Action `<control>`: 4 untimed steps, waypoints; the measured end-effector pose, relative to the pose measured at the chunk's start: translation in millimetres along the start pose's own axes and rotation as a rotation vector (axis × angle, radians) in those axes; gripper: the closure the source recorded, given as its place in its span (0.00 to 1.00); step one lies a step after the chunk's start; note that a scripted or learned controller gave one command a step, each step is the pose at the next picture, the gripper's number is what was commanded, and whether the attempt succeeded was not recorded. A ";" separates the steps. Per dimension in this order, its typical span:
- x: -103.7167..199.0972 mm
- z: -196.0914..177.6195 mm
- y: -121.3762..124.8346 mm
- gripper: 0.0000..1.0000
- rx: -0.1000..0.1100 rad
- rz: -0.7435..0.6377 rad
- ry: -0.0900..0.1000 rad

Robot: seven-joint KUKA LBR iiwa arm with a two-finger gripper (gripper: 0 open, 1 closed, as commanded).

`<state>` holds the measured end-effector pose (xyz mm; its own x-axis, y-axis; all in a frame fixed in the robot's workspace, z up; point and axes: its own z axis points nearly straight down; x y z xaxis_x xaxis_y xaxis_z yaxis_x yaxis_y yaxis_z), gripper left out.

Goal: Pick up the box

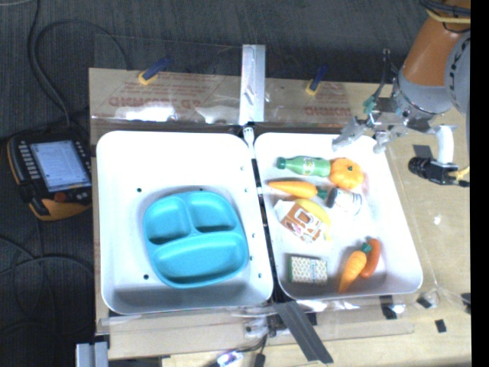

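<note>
While the tool point(365, 131) hovers over the right bin's point(401, 205) upper rim, fingers spread wide and empty, the box point(309, 268) lies flat lower centre; likely pre-grasp staging.

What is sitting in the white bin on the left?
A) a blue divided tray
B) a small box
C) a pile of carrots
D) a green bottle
A: the left bin holds the blue divided tray, while the green bottle, the carrots and the small box all lie in the right bin.
</note>
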<state>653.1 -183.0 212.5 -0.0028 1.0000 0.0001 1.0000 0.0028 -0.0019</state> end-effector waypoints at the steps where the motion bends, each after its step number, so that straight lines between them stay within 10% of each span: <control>1: 1.0 -9.1 0.4 1.00 0.001 -0.002 -0.002; 2: 5.7 -155.1 15.6 1.00 -0.002 -0.029 -0.003; 3: 19.1 -164.3 15.7 1.00 -0.002 0.057 -0.002; 4: 8.8 -181.3 1.8 1.00 -0.002 -0.211 -0.004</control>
<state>655.2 -174.2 393.8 -0.2122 0.9772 -0.0040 0.9772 0.2122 0.0000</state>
